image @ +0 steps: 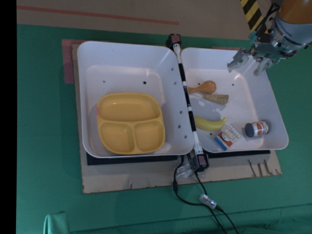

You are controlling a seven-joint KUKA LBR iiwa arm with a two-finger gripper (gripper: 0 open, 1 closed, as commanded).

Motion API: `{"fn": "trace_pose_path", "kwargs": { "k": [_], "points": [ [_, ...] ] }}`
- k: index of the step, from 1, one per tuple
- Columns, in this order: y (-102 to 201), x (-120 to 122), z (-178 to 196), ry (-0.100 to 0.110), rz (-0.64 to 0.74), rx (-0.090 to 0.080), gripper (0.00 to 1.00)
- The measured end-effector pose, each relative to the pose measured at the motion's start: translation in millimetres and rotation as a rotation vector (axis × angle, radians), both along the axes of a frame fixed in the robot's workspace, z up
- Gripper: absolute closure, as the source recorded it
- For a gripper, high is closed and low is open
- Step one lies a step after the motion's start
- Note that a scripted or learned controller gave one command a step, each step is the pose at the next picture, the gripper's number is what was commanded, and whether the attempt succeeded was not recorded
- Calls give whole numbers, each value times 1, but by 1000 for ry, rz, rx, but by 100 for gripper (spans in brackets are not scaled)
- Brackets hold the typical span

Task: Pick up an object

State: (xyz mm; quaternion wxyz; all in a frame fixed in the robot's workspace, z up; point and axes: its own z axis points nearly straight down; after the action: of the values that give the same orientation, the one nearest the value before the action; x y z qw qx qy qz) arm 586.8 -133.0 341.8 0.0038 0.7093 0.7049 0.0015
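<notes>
My gripper (249, 65) hangs over the far right part of the right bin (273, 106), open, with nothing between its fingers. Below and to its left in that bin lie an orange chicken drumstick (204, 87) and a tan ice-cream cone (217, 99). Further toward the front lie a yellow banana (210, 123), a small white and orange box (227, 136) and a can (257, 129) on its side. All of them lie apart from the gripper.
The left bin (97, 62) holds a yellow divided plate (130, 123). A black and white divider strip (187, 106) runs between the bins. Cables (204, 199) trail off the front onto the green cloth. Yellow and black hazard tape (248, 4) marks the floor behind.
</notes>
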Motion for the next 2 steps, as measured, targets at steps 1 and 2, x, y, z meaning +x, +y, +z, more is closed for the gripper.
{"fn": "trace_pose_path", "kwargs": {
  "k": [1,2],
  "points": [
    [-3,72,-34,-6,2,-5,0],
    [6,38,-114,1,-1,-2,0]
  ]
}}
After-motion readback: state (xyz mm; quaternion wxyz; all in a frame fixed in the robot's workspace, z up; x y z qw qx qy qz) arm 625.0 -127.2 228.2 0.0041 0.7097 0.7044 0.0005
